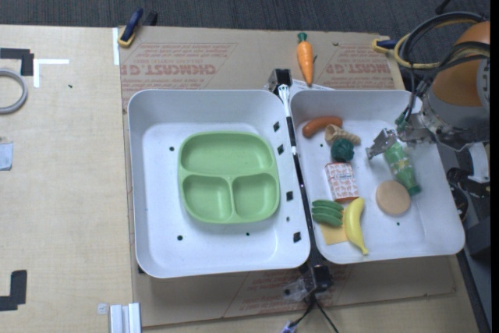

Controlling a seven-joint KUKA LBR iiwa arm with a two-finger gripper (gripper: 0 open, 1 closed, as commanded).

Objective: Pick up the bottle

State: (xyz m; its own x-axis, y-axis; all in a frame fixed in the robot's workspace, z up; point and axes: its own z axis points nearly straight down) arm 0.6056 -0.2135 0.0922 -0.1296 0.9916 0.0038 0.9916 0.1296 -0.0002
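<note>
My tool hangs low in the right white bin, touching the top of the green translucent plastic bottle. Its grip looks clenched on the bottle, though I cannot tell for sure. The bottle lies just beside a round tan biscuit.

A grey arm reaches in from the right over the right bin, its gripper at the top of a green bottle that lies tilted beside a round tan disc. The same bin holds a sausage, a red carton, a banana and green vegetables. A green divided plate sits in the left bin, and a toy carrot lies on the cardboard behind.
</note>
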